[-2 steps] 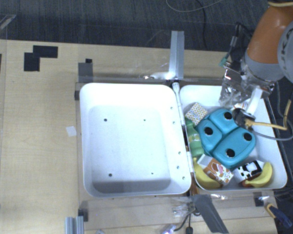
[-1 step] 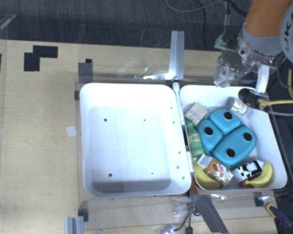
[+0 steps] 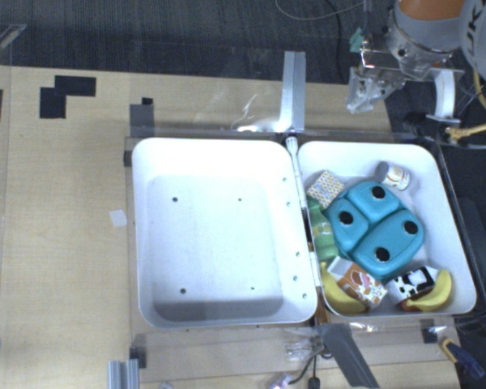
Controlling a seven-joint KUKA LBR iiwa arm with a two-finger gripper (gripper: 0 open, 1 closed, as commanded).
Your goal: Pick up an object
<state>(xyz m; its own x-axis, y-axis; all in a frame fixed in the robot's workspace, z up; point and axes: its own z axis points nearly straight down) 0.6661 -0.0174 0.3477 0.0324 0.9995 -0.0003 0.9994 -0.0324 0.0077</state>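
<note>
My gripper point(image 3: 364, 94) hangs above the bench behind the right bin point(image 3: 442, 183), beyond its far rim and apart from everything in it. Nothing shows under it. In the right bin lies a large teal block with round holes point(image 3: 377, 225). A small checkered box point(image 3: 326, 186) lies at its upper left, and a small jar point(image 3: 394, 175) near the far wall. A green item point(image 3: 320, 227) is wedged against the left wall. Along the near wall sit a yellow banana point(image 3: 341, 296), an orange packet point(image 3: 364, 284), a black-and-white toy point(image 3: 413, 280) and a second yellow piece point(image 3: 439, 295).
The left bin point(image 3: 219, 233) sits beside the right one, with a metal divider post point(image 3: 294, 87) standing behind their shared wall. Cables point(image 3: 470, 132) run along the bench at the right. Black marks point(image 3: 65, 94) dot the wooden bench at the far left.
</note>
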